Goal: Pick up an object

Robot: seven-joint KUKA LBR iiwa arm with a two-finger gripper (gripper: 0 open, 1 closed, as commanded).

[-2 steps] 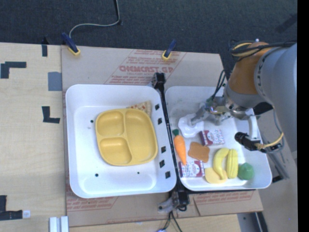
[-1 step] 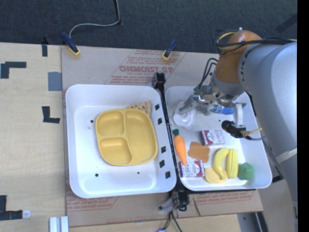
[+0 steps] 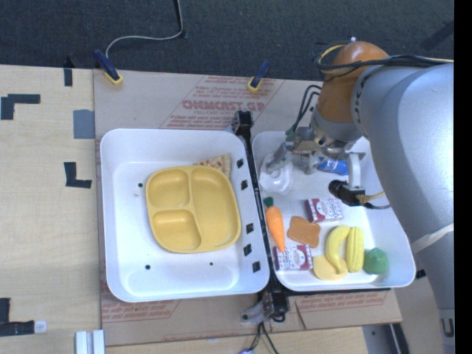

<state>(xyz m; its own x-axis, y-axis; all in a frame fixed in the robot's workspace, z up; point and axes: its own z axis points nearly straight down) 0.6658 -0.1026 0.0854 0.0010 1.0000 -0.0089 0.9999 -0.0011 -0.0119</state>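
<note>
Cardboard sheeting covers the bench, and two white bins sit on it side by side. Inside the left bin lies a yellow divided plate, a pizza slice peeking from behind its far edge. At the right bin, the gripper is down in the far corner; whether its jaws are apart or together cannot be told. Nearer in that bin lie a carrot, a toast slice, two small cartons, a banana bunch and a green piece.
</note>
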